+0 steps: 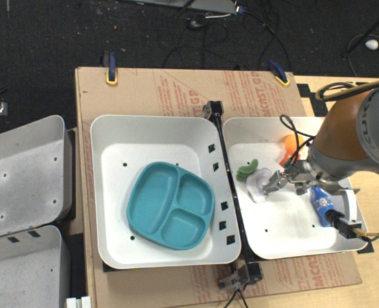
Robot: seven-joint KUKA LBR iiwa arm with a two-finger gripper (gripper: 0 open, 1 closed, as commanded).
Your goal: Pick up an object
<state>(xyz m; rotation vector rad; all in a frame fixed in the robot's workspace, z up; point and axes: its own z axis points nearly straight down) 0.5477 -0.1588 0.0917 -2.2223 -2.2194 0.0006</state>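
Observation:
My gripper [278, 180] is low in the right bin [286, 239], reaching in from the right under the arm's orange band. It sits right beside a clear, pale plastic piece [261, 185] near the bin's left side; whether they touch is unclear. A small green object [246, 170] lies just above that piece. An orange object [290, 145] shows at the bin's back, partly hidden by the arm. A blue tube-like object [322, 204] lies to the right of the gripper, near the bin's right wall.
The left bin [112, 172] holds a teal divided plate [170, 205]. A black divider [227, 185] runs between the two bins. White trays [22, 172] stand off the bench at the left. Cables trail along the arm's side.

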